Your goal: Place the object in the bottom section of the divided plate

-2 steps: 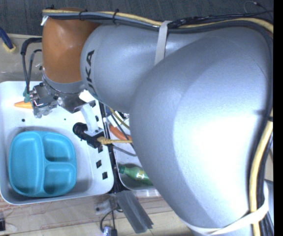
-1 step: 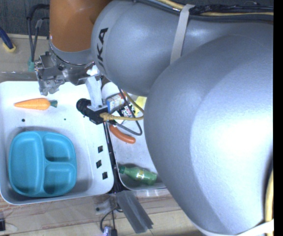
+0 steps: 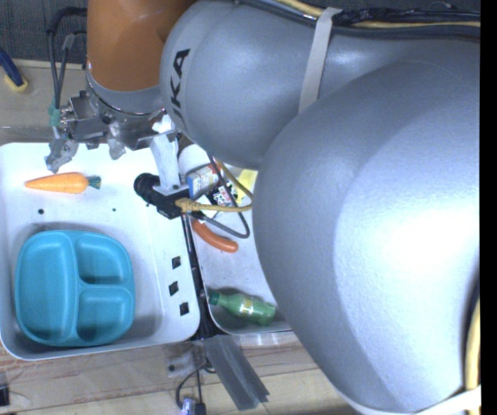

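Orange carrot lies in left bin above blue divided plate; gripper hovers just above carrot, fingers spread, grasping nothing.

This is a robotics lab or test cell, not a home or kitchen: a large grey industrial arm with an orange band and loose cables along it fills the right and top of the view. It leans over a plain wooden bench bearing two shallow white bins side by side. The things in them are toy props: a plastic carrot near the left bin's far edge, a blue divided plate at its near left corner, and a green bottle in the right bin.
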Controlling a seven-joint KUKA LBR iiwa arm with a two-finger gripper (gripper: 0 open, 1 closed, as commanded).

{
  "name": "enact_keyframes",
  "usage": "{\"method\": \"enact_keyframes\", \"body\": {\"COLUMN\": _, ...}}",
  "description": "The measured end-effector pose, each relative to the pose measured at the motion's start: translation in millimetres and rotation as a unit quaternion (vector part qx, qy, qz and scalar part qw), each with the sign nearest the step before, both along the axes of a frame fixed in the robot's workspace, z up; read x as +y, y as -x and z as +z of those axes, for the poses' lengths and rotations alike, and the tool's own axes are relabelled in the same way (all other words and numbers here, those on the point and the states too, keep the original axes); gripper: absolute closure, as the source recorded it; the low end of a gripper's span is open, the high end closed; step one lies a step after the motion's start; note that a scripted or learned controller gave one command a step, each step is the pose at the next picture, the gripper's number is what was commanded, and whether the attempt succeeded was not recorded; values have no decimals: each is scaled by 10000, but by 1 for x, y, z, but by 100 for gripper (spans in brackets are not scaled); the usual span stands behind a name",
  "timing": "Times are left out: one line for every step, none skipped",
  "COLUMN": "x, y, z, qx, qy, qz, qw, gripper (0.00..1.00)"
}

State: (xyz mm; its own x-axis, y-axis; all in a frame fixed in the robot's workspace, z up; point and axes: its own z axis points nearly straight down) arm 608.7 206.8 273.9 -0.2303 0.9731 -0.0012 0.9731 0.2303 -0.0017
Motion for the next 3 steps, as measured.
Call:
{"method": "enact_keyframes", "body": {"x": 1, "y": 0, "z": 10, "qx": 5, "qy": 2, "qz": 26, "qw": 10000, "gripper": 100}}
{"method": "enact_keyframes", "body": {"x": -18, "y": 58, "z": -89, "qx": 21, "qy": 2, "qz": 472, "qw": 9989, "gripper": 100}}
{"method": "enact_keyframes", "body": {"x": 5, "y": 112, "z": -53, "qx": 16, "qy": -2, "qz": 310, "qw": 9995, "gripper": 100}}
